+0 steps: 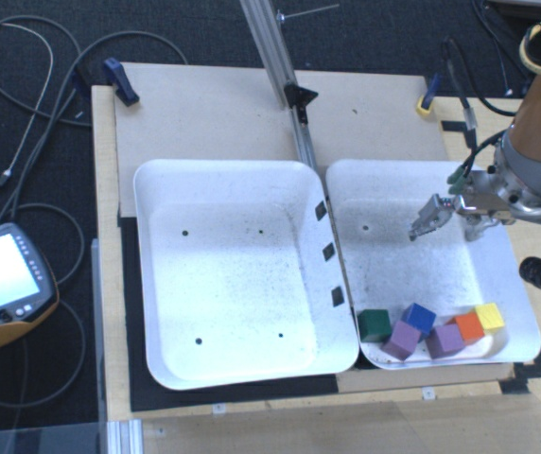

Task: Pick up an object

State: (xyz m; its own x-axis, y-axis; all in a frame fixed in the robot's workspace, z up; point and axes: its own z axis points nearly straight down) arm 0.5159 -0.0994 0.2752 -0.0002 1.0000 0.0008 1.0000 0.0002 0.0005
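Overhead slanted view of the table [214, 112] bearing two shallow white bins. The left bin [157, 253] and the right bin [384, 183] stand side by side, their inner walls touching along a centre line. The arm [540, 130] enters from the right, and its pincer [431, 220] hangs above the upper middle of the right bin with nothing between its tips; whether it stands open or closed cannot be told at this angle. Six small cubes lie clustered along the near wall of the right bin, well apart from the pincer: a green cube [375, 325] at the left end, then a purple cube [404, 339], a blue cube [420, 317] just behind it, a second purple cube [445, 340], an orange cube [469, 327] and a yellow cube [489, 317] at the right end. Judged from their form, the cubes are light, rigid and unbreakable, with flat smooth faces that offer parallel surfaces for a two-sided hold but may slip if taken by the corners. The green cube stands slightly apart from its neighbours and seems the easiest candidate: a grip across two opposite free faces is advisable, since the crowded cubes leave little room between them and the bin wall.
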